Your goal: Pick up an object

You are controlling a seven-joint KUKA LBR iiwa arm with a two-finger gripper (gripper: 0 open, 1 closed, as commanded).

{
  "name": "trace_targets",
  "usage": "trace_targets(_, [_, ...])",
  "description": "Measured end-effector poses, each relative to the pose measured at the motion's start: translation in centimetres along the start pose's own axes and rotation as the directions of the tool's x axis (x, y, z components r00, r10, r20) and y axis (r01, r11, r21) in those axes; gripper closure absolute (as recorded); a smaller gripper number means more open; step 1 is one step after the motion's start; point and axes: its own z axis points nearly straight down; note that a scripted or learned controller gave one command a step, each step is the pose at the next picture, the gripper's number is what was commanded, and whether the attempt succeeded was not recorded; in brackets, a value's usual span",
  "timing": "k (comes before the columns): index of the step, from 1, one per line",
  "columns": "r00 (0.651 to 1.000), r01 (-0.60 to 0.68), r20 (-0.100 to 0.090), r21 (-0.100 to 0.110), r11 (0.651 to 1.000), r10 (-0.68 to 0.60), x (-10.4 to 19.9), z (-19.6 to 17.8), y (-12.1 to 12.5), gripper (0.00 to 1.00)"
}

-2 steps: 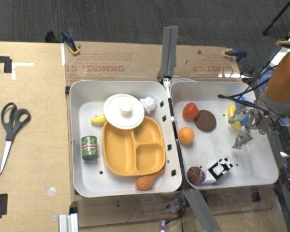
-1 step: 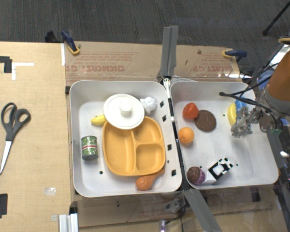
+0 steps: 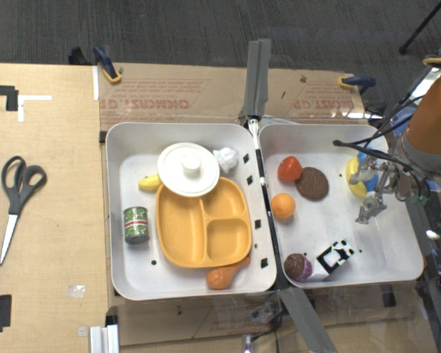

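Camera view puts the gripper (image 3: 373,206) at the frame's right, over the right bin (image 3: 397,267); how wide it stands I cannot tell. A yellow object (image 3: 353,173) sits just above-left of it. Descend squarely, I judge. Bare floor lies below; the bin's right wall is close.

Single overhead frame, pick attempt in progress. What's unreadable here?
- Camera view: the gripper is small and tangled with cables; open or shut cannot be told.
- The yellow object in the right white bin is partly hidden by the gripper; its shape is unclear.
- The yellow item in the left white bin is half covered by the round white lid.
- The orange-brown lump is partly under the orange divided tray.
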Motion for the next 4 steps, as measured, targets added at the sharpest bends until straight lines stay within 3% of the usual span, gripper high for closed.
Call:
trace_targets(1, [0.997, -0.073, -0.011, -0.003, 0.997, 0.073, -0.4, 2.1, 1.7, 0.00])
trace_targets(2, [0.999, -0.047, -0.006, -0.003, 0.999, 0.047, -5.3, 2.0, 4.5, 0.00])
trace_targets(3, [0.999, -0.044, 0.001, -0.001, 0.999, 0.044, -5.5, 0.8, 4.5, 1.00])
trace_targets(4, [0.999, -0.044, 0.001, -0.001, 0.999, 0.044, -5.5, 0.8, 4.5, 0.00])
